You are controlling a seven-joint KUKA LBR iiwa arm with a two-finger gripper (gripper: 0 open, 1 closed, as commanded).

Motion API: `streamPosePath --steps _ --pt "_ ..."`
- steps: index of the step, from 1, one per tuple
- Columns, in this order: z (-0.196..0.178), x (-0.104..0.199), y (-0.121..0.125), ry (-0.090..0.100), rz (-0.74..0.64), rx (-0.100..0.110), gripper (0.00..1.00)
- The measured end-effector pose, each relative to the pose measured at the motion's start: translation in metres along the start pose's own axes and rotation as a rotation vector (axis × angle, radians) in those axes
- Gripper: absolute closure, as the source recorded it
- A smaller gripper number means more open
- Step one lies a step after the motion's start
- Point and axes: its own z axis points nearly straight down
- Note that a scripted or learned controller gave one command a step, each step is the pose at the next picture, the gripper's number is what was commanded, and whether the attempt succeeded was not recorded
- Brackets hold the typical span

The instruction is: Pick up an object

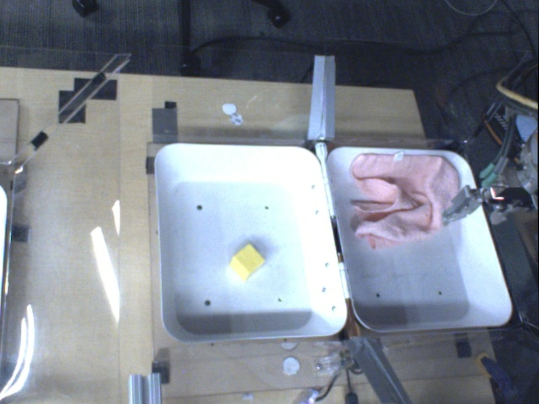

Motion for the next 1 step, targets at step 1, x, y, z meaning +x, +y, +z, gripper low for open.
streamPosePath --steps 1 --pt "0.1828 -0.0009 0.0279 -0.001 0.066 -0.005 0.00"
